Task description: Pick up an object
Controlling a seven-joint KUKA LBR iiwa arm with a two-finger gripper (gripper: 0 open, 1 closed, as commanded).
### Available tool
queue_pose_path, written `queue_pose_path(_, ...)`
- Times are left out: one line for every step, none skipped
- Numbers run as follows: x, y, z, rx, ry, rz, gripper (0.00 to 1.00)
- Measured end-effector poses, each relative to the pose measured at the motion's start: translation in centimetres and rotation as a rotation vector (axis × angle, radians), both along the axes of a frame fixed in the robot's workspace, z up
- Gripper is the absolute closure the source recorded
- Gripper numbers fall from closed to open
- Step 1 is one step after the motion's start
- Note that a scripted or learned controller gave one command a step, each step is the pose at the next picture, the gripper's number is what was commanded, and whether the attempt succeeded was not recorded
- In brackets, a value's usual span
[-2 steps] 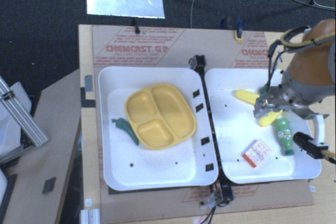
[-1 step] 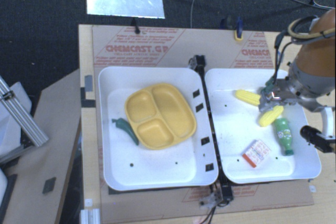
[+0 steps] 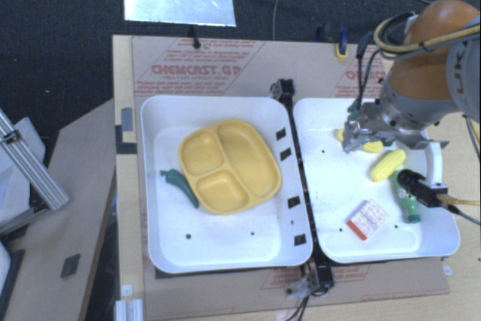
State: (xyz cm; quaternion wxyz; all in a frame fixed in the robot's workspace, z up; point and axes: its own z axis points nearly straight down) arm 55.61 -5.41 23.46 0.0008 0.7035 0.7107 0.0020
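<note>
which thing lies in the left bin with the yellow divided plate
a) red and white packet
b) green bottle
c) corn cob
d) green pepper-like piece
d: the green pepper-like piece lies against the yellow divided plate in the left bin; the corn cob, red and white packet and green bottle are in the right bin.

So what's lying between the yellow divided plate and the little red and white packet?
In the camera view, the black divider where the two bins meet lies between the yellow divided plate and the red and white packet; otherwise bare white bin floor.
</note>
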Motion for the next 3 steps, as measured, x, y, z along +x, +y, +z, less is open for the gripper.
queue_pose_path(0.9, 5.5, -0.8, 0.0, 0.002, 0.0, 1.0)
queue_pose_path(3.5, 11.0, -0.2, 0.001, 0.0, 0.001, 1.0)
queue_pose_path(4.9, 15.5, -1.2, 0.0, 0.002, 0.0, 1.0)
